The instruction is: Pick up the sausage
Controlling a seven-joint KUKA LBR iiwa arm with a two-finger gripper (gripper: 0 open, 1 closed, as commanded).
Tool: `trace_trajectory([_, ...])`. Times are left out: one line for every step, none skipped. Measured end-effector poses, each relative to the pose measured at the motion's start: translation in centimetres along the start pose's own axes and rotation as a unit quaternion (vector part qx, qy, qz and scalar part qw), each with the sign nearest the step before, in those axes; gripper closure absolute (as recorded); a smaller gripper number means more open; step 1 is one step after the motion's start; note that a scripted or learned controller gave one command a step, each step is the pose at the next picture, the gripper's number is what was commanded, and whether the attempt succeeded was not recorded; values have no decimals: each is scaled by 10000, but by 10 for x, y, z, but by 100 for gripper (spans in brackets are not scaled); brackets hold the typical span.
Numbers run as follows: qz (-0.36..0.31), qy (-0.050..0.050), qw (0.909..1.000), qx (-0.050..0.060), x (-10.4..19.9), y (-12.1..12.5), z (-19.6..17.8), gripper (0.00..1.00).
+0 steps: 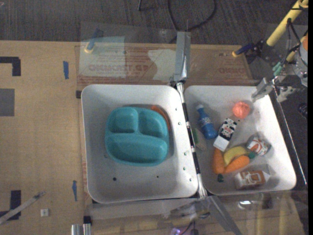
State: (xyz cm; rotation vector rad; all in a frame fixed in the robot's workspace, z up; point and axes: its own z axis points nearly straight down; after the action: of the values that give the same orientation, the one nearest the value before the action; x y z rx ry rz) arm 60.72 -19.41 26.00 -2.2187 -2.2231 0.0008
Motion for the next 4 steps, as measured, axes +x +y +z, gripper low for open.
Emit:
trace_trajectory([-499,-34,9987,-87,10,12,134,0])
trace_trajectory([-535,49,9986,15,-14,61,170,0])
trace_trajectory([-828,-4,9966,-12,-7,42,173,0])
trace_trajectory([-825,-19,9966,-40,-8,43,161,100])
